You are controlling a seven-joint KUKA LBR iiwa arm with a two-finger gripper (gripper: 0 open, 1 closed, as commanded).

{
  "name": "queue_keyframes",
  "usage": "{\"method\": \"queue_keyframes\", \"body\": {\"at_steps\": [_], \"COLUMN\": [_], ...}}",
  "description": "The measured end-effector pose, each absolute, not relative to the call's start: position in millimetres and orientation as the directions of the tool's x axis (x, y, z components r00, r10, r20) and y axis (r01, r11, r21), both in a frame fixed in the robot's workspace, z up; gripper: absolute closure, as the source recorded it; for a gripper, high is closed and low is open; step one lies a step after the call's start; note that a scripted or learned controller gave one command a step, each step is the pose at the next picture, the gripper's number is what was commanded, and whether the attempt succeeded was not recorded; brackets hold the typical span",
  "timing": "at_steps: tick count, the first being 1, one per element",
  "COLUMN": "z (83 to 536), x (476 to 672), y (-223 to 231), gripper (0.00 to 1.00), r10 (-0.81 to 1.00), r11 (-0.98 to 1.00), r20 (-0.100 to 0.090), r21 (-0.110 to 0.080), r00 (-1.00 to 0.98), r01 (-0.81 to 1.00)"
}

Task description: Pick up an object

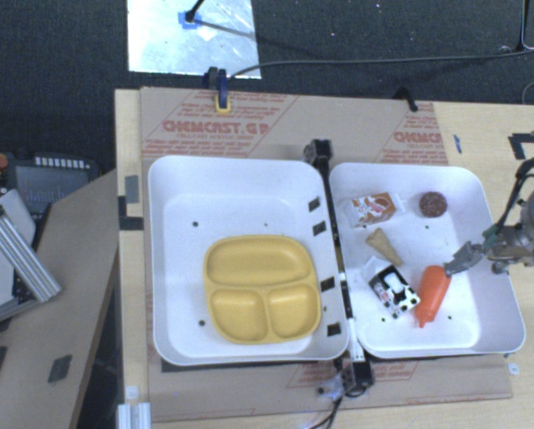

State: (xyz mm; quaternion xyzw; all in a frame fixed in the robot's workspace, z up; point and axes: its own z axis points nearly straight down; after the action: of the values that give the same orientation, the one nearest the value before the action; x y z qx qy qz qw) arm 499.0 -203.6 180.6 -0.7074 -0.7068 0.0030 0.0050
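The right bin (495,324) holds several small objects. An orange carrot-shaped toy (432,295) lies tilted near its front. Left of it is a black and white item (392,290), with a tan wedge (383,244) just behind that. An orange and white packet (374,207) and a round brown disc (433,204) lie toward the back. My gripper (461,259) reaches in from the right edge. Its tip is just above and to the right of the carrot's upper end, and I see nothing held in it.
The left bin (173,239) holds a yellow three-compartment plate (261,289). A black divider strip (329,239) with clips runs between the two bins. The bins rest on a cardboard sheet (249,123). A cable crosses the floor behind the bench.
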Motion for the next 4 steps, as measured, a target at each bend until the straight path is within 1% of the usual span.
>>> {"method": "queue_keyframes", "body": {"at_steps": [1, 2, 3, 4], "z": [186.9, 140.9, 88.6, 101.8], "x": [502.4, 498.3, 498.0, 499.7], "y": [-203.1, -195.1, -194.5, -195.4], "gripper": [0.00, 0.00, 0.00, 1.00], "r10": [1.000, 1.000, 1.000, 1.000], "r11": [0.003, 0.002, 0.001, 0.000], "r20": [-0.001, 0.002, 0.002, -0.001], "r21": [0.001, -0.003, -0.003, 0.003], "r00": [-0.003, -0.002, -0.001, 0.000], "r01": [1.000, 1.000, 1.000, 1.000]}}
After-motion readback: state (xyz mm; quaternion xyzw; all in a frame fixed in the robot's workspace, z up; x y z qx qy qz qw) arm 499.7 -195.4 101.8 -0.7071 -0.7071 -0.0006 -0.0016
